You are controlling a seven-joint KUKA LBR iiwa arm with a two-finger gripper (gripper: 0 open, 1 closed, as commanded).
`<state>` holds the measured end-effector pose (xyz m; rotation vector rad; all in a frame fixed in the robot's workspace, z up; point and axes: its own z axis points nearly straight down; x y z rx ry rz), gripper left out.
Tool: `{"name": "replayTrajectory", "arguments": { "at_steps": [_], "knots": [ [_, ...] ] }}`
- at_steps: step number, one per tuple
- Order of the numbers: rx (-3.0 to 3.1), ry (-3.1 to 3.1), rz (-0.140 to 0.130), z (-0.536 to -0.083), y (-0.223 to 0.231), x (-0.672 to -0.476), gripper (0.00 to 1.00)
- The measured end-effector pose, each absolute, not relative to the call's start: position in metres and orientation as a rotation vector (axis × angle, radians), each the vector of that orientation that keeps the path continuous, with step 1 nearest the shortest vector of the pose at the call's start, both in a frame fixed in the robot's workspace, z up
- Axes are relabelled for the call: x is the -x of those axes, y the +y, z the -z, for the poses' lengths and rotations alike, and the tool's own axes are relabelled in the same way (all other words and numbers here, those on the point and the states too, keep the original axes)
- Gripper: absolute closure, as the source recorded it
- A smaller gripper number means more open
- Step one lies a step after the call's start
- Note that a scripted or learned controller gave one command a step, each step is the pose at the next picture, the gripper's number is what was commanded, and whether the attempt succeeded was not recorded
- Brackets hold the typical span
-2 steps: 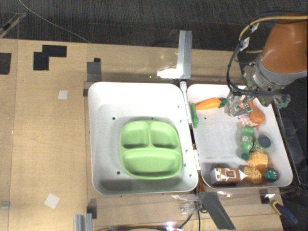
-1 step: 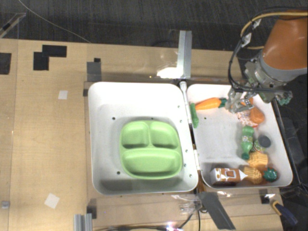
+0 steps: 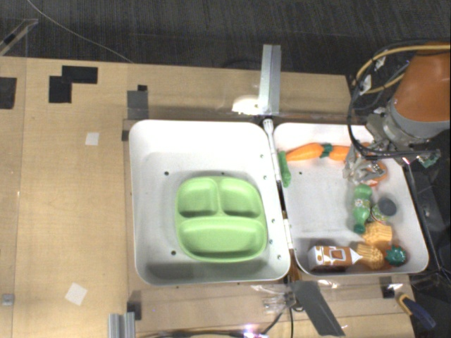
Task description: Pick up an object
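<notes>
While one green tray [image 3: 221, 217] fills the left bin [image 3: 148, 189], the hand [image 3: 361, 167], grip unreadable, hangs above one carrot [image 3: 310, 152].

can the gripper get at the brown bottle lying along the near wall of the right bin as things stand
Probably yes. The brown bottle lies on its side with nothing on top of it, and the gripper is above the same bin. The bin wall beside it and the yellow toy at its neck could crowd the fingers.
</notes>
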<state>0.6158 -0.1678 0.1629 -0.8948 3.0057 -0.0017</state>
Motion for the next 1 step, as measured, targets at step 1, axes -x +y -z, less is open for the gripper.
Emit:
{"name": "replayTrajectory", "arguments": {
  "at_steps": [1],
  "knots": [
    [1.286, 2.858, 0.004, -0.1529, -0.1603, -0.5913, 1.00]
  ]
}}
